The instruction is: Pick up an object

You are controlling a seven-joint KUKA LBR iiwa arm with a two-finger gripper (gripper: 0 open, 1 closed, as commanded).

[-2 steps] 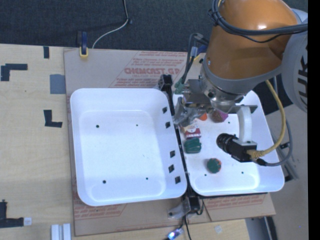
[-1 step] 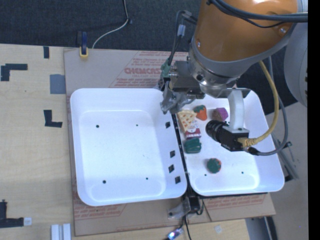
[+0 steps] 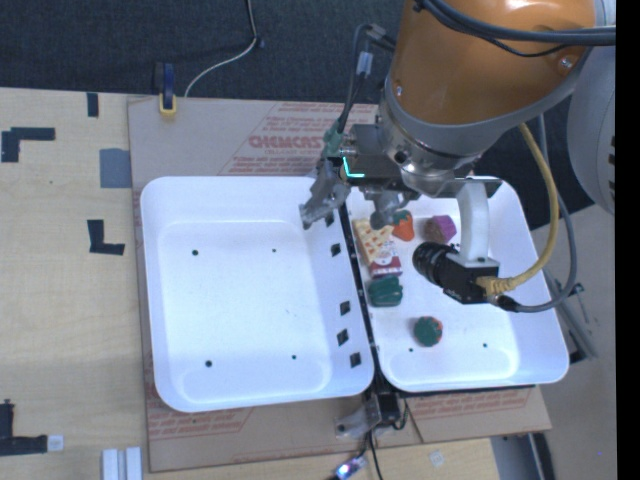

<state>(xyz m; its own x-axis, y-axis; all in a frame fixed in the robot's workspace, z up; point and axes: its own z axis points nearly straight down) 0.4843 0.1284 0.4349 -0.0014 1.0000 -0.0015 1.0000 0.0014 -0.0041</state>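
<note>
bench: tan wood top (image 3: 60, 298) with black tape marks; brown printed cardboard sheet (image 3: 270, 143) under both bins; dark carpet-like floor or backdrop (image 3: 120, 18) behind, a white cable (image 3: 225, 63) running down to a blue-yellow clamp (image 3: 166, 93).
left bin (image 3: 190, 368): shallow white plastic, rounded corners, a few small dark dots on its floor; wide open floor area.
right bin (image 3: 520, 358): same type, edge touching the left bin along a centre seam with black clips.
arm (image 3: 480, 58): glossy orange band, grey body, hanging over the right bin's far-left part.
gripper (image 3: 385, 208): above the seam end of the right bin; can't tell whether fingers are parted or closed, nothing seen clamped.
objects, right bin: red-and-cream flat packet (image 3: 378, 246); dark green block (image 3: 386, 290) just below it, touching; orange piece (image 3: 403, 228); purple piece (image 3: 440, 230); round green-and-red item (image 3: 428, 331) apart, nearer the front.
black cylinder unit (image 3: 448, 271): hangs off the wrist over mid-bin, yellow hose attached.
free room: front-right of the right bin.
</note>
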